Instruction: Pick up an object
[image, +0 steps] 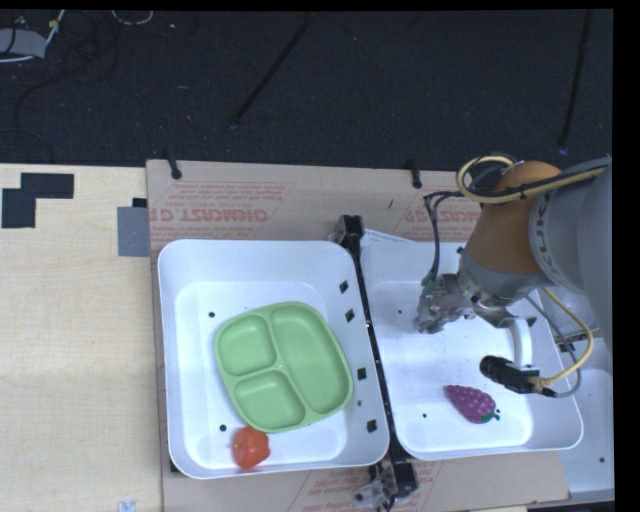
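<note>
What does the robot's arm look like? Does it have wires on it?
The arm is big, round and grey, with an orange band above the wrist. Yes, it has wires: a yellowish cable loops over the top of the orange part, and more yellow and black cables curl down its side. A dark wire runs down to the claw, which is small, grey and metal-looking.

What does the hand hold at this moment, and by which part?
Nothing, as far as can be seen. The hand is low in the right bin, apart from the purple toy, with no object visible between its tips.
</note>
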